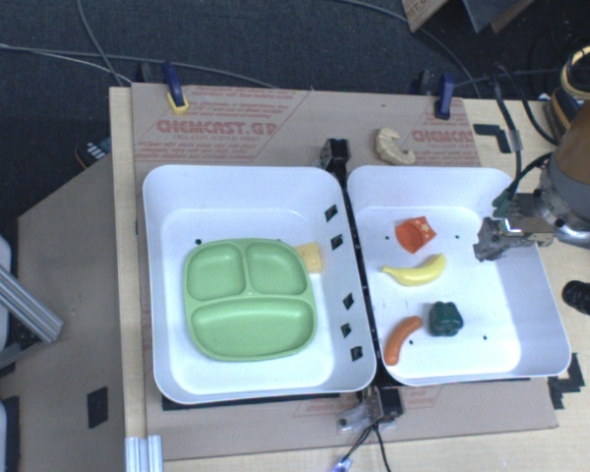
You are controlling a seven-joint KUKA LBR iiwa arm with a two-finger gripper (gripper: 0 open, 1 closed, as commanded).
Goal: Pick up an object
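Sausage [402,338], banana [414,272] left of gripper [486,244], seemingly empty

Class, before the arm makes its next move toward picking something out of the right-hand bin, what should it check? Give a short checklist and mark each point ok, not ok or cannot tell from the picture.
1. Targets lie in the right bin: banana, red block, sausage, dark green piece: ok.
2. Items spaced apart, none stacked: ok.
3. Gripper over the right bin, at its right side, with bare floor between it and the banana: ok.
4. Finger opening ready for a grasp: cannot tell.
5. Gripper carrying nothing already: cannot tell.
6. Green tray sits in the left bin, away from the targets: ok.
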